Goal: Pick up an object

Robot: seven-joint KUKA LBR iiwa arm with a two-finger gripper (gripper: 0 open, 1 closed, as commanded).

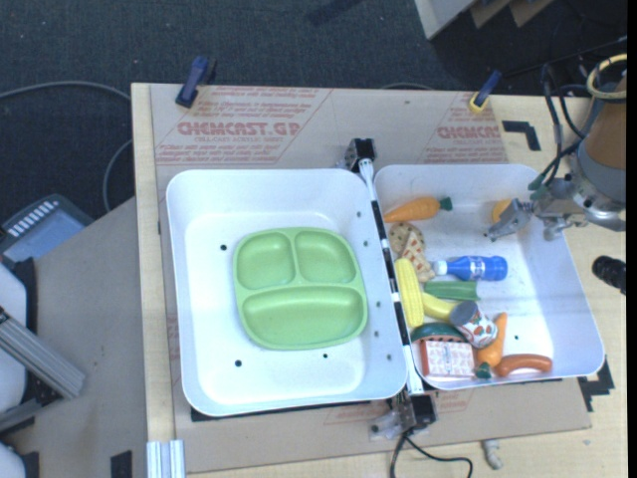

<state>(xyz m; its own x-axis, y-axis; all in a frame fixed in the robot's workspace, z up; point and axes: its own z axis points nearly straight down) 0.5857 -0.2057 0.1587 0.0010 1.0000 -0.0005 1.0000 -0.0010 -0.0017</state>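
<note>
End effector (520,217) hangs spread wide with nothing in it; I'd drop it straight over the blue bottle (474,267), then squeeze slowly.

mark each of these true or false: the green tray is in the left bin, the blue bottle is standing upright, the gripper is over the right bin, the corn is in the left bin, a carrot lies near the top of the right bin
1. The green tray is in the left bin. True.
2. The blue bottle is standing upright. False: it lies on its side.
3. The gripper is over the right bin. True: it is near the bin's upper right part.
4. The corn is in the left bin. False: it lies in the right bin, along its left wall.
5. A carrot lies near the top of the right bin. True.
</note>
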